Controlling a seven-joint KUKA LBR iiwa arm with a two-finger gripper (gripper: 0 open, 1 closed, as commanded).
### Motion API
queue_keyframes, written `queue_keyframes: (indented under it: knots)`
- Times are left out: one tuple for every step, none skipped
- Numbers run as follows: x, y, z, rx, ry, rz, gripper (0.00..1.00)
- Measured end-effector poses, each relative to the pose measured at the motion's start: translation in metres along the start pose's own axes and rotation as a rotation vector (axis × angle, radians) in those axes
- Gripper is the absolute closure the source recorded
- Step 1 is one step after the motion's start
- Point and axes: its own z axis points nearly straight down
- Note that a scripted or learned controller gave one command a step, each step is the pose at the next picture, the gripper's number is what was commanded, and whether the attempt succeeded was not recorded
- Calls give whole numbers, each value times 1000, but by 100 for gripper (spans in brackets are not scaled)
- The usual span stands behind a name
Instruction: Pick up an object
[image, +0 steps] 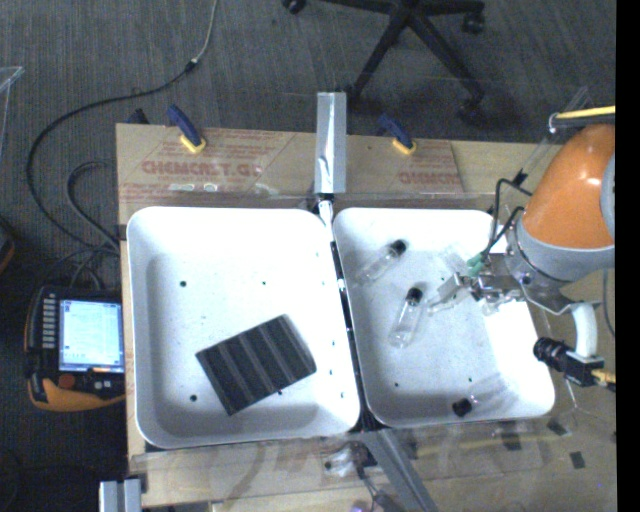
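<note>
Clear vial (407, 318) just beside gripper (458, 288); nothing visibly held.

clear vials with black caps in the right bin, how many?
3 that I can make out. One vial lies near the bin's upper left, one lies mid-bin beside the gripper, and one lies at the bottom edge. Clear plastic is faint; the arm may hide more.
</note>
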Motion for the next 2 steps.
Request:
queue_keyframes:
  knots:
    - [-18, 59, 111, -18, -4, 3, 0]
    - [-35, 152, 112, -11, -7, 17, 0]
